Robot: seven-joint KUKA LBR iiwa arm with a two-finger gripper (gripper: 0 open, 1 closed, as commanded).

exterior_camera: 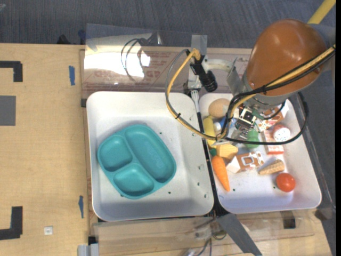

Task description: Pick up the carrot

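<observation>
The orange carrot (220, 172) lies in the right bin (303, 188), close to its left wall, with its tip pointing toward the front. My gripper (246, 122) hangs over the back middle of that bin, beneath the orange wrist band (285, 52). It is above and to the right of the carrot, amid a cluster of toy food. The carrot is apart from the gripper and rests on the bin floor.
The left bin (181, 196) holds a teal divided plate (136, 160). In the right bin lie a tan egg-like ball (217, 108), a yellow wedge (226, 150), a red tomato (285, 182), a cone-like piece (271, 167) and small boxes. Cables (176, 95) loop over the divider.
</observation>
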